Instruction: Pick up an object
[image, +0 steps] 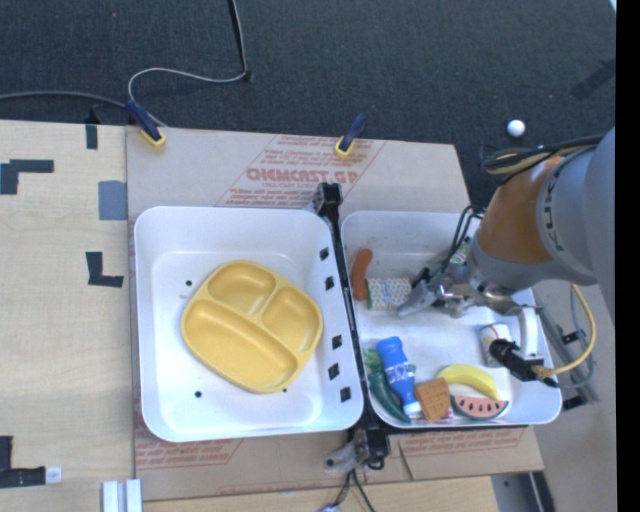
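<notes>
My gripper (418, 295) is low in the right bin (440, 228), in its middle, and stands open. Its fingertips (405, 309) reach the right end of a small speckled block (386, 291); nothing sits between them. An orange-red sausage (360, 272) lies just left of the block by the bin's left wall. Along the bin's front lie a blue bottle (395, 365), a green item (381, 381), a brown cracker (434, 398), a banana (470, 378) and a watermelon slice (479, 406).
The left bin (160, 300) holds a yellow divided plate (253, 325). A black divider with clips (335, 300) runs between the bins. The arm's grey and orange wrist (525, 225) hangs over the right bin's right side, with cables (520, 355) beside it.
</notes>
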